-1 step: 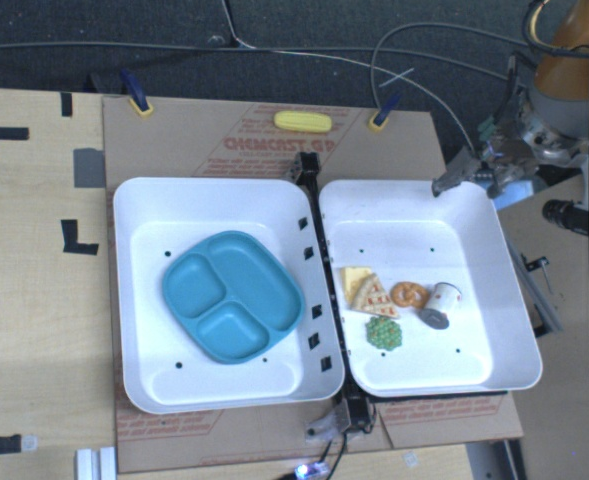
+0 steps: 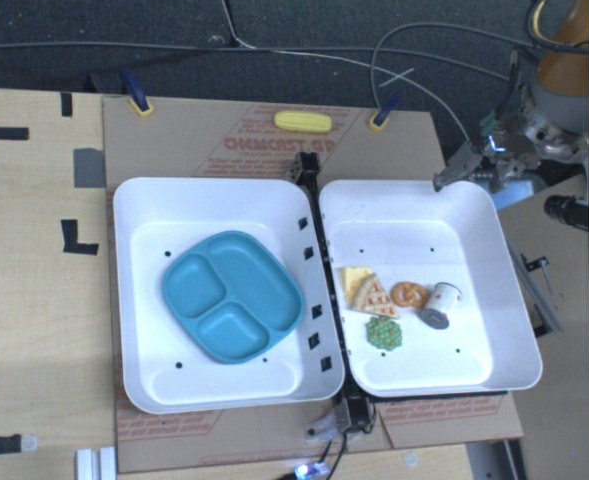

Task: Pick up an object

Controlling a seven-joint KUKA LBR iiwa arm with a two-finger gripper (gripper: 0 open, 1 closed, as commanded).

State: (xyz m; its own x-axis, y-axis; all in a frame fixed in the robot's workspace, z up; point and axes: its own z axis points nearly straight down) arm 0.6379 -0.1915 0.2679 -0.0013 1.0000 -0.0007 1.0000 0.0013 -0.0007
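Camera view looks down on two shallow white bins. The right bin (image 2: 494,298) holds a small cluster of toy foods near its middle: a yellow cheese wedge (image 2: 355,282), a flat triangular pizza slice (image 2: 376,299) with red dots, a knobbly green broccoli piece (image 2: 384,334), a tan pretzel (image 2: 408,293), and a small can (image 2: 440,303) lying on its side, its grey end turned toward five o'clock. These pieces sit touching or just beside one another. The claw (image 2: 464,173) hangs above the bin's rim at about one o'clock from the cluster, well apart from it, with nothing seen between its tips; whether it is apart or together cannot be told, since the dark metal blurs into the cables around it. The left bin (image 2: 139,298) carries a smooth blue compartment tray (image 2: 232,295), rounded and tilted. A yellow banana (image 2: 302,121) lies on the brown cardboard (image 2: 174,138) at twelve o'clock of the bins. The arm's grey wrist (image 2: 554,108) is cut off at the frame's upper right.
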